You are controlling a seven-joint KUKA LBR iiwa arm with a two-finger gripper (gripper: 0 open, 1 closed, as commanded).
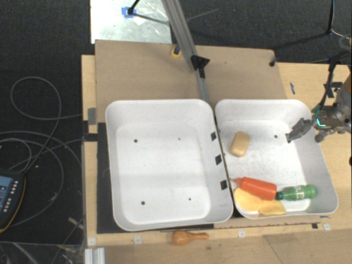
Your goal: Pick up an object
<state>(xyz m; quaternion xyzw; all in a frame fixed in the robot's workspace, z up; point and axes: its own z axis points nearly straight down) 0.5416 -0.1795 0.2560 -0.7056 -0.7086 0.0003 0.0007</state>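
The right bin (308,153) holds a tan block (240,144) near its left wall. Along its front lie an orange bottle (257,187), a green bottle (297,192) and two yellow pieces (247,201) (272,208). My gripper (308,134) hangs over the right bin's far right side, open, with nothing between its fingers. It is well to the right of the tan block and above the green bottle in the view.
The left bin (118,164) adjoins the right one. A small orange-brown pear-shaped thing (190,236) lies on the bench in front of the bins. A slanted metal pole (184,34) crosses the back. Cables and a pendant (8,194) lie on the floor at left.
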